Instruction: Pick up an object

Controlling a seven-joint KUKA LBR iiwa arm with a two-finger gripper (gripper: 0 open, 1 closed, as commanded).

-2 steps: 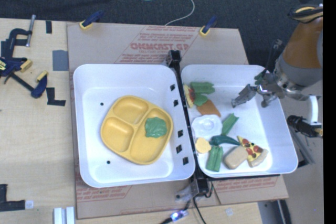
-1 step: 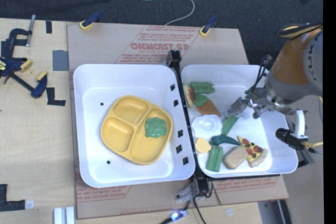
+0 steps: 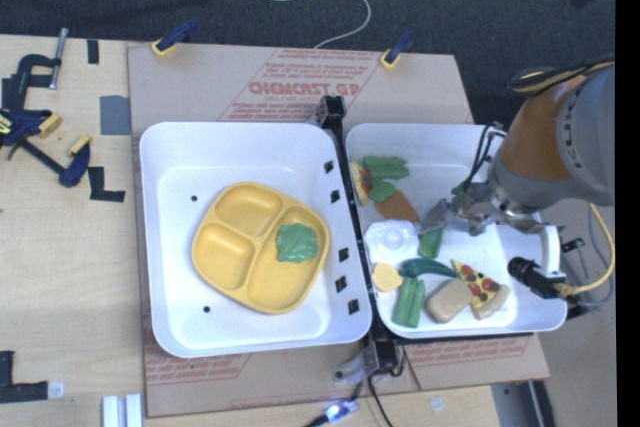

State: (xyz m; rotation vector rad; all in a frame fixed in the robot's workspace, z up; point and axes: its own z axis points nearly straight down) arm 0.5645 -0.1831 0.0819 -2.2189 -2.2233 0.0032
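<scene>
The right bin (image 3: 440,140) holds several toy foods: an orange carrot (image 3: 398,206), a green leafy piece (image 3: 386,167), a white cup (image 3: 391,238), a dark teal pepper (image 3: 428,267), a green cucumber (image 3: 408,303), a bread roll (image 3: 449,300) and a pizza slice (image 3: 481,289). My gripper (image 3: 447,216) hangs low over the middle of this bin, right of the carrot. A small green piece (image 3: 431,241) lies just under its tip; whether they touch is unclear.
The left bin (image 3: 165,215) holds a yellow divided plate (image 3: 240,255) with a green leaf (image 3: 297,243) on it. A yellow disc (image 3: 387,276) lies by the divider. Clamps (image 3: 30,120) sit at the bench's far left. A black cable connector (image 3: 530,277) sticks out at the arm's wrist.
</scene>
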